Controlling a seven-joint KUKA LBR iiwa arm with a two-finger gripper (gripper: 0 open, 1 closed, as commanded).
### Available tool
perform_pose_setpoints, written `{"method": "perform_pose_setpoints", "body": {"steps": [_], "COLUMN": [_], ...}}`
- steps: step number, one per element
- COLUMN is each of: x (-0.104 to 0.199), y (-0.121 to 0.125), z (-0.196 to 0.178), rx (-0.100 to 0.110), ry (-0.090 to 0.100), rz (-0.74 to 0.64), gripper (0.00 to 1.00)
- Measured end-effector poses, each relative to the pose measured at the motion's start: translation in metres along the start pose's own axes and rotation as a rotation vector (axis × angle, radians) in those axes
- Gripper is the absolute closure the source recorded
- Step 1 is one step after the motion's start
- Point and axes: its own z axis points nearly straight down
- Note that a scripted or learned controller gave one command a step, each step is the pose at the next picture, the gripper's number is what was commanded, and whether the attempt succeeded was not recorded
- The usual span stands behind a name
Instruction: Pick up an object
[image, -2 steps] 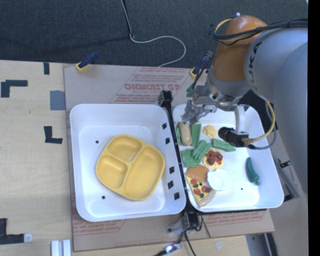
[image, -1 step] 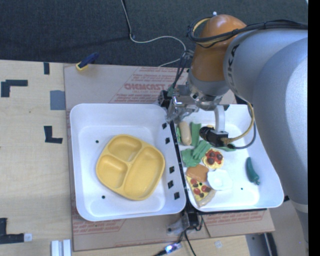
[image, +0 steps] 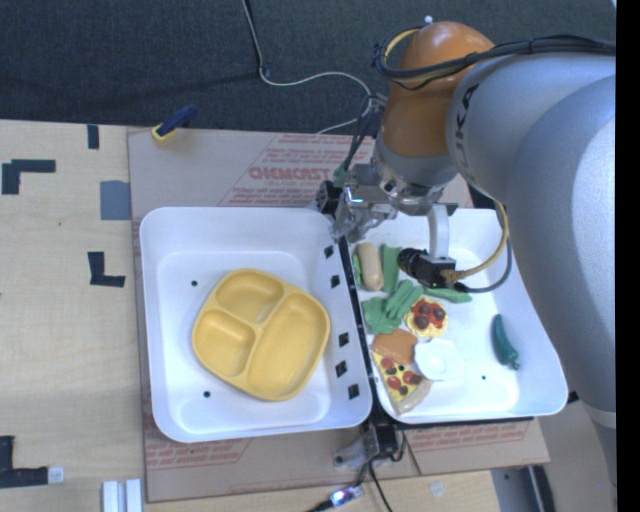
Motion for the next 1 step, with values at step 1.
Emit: {"method": "perform_pose_setpoints", "body": {"steps": [1], "x": [-0.01], "y": [-0.0045], "z": [-0.0126], "rx": [-0.001], "ry": [0.0], "rz": [0.0], "gripper": [1.0]}}
